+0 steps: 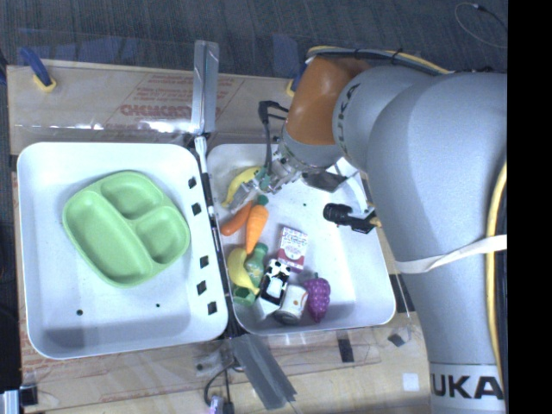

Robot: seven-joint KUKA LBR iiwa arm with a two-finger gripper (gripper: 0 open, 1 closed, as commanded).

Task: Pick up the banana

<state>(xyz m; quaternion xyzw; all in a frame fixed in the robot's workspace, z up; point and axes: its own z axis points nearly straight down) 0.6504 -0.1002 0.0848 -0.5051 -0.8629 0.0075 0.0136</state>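
Observation:
The yellow banana [241, 185] lies in the far left corner of the right bin [366, 270], close to the bin's left wall. My gripper [272, 179] hangs down from the orange-banded wrist [319, 102] and is low at the banana's right end, touching it or nearly so. The wrist and the grey arm cover the bin's far right part.
Two carrots [255, 222] lie just in front of the banana. Nearer the front sit a pink carton [293, 246], a cow-patterned box [274, 280], purple grapes [318, 294], a can [293, 304] and a lemon [237, 266]. A green divided plate [127, 225] rests in the left bin [52, 317].

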